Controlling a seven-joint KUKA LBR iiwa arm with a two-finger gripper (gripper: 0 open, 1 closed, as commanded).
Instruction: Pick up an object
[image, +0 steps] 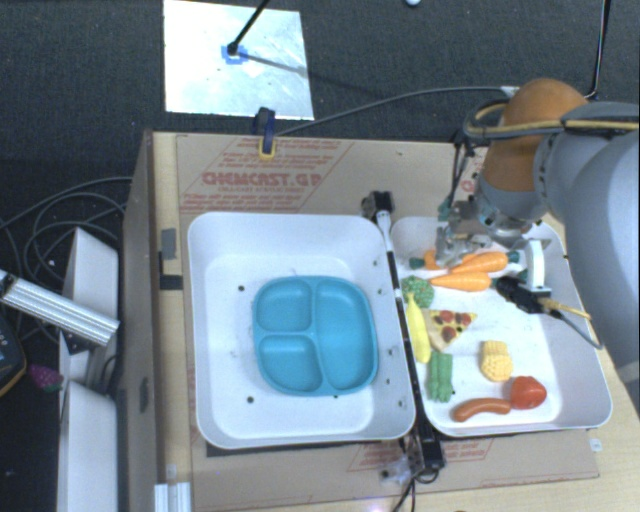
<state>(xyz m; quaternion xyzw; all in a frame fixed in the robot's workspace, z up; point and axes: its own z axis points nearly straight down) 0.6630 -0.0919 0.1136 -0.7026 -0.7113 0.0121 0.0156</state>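
The right bin (590, 395) holds toy food: two orange carrots (474, 272), a broccoli floret (418, 292), a yellow banana-like piece (416, 328), a pizza slice (449, 325), a green pod (440, 375), a corn piece (494, 360), a red tomato (529, 392) and a sausage (482, 408). My gripper (462, 240) hangs at the far end of this bin, just above the upper carrot's left part. Whether anything sits between its fingers is hidden by the wrist.
The left bin (215, 300) carries a blue divided plate (314, 334). A black divider clip (380, 206) sits where the bins meet. Cardboard lies under both bins. Cables and a metal bar (55, 305) lie off the bench at left.
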